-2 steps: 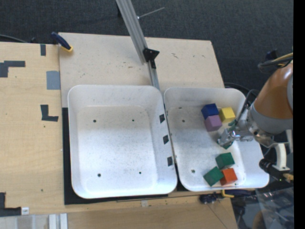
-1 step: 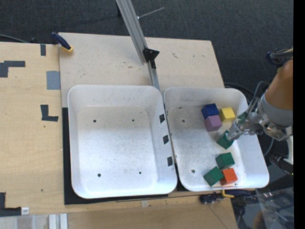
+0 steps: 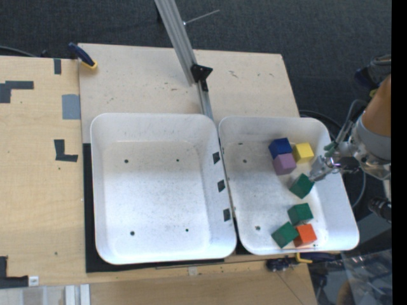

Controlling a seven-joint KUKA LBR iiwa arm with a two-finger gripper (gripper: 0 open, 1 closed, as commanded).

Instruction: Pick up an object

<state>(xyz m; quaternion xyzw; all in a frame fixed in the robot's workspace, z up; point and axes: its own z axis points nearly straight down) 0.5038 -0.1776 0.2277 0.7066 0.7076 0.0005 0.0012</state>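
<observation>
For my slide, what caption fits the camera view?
Gripper reaches into the right bin beside a green block.

A pale wooden counter [image 3: 159, 84] sat on a dark grey carpeted floor [image 3: 286, 18], its surface scuffed with small marks. To the left, a second light wood panel [image 3: 32, 170] adjoined it, patched with grey and dark tape pieces [image 3: 71, 105]. A slanted aluminium rail [image 3: 175, 27] crossed the top, ending in a black bracket [image 3: 201, 74]. A blue and yellow clamp [image 3: 82, 56] gripped the counter's far left corner. A black mat [image 3: 89, 234] edged the counter's lower left. Lighting was even and soft.
</observation>
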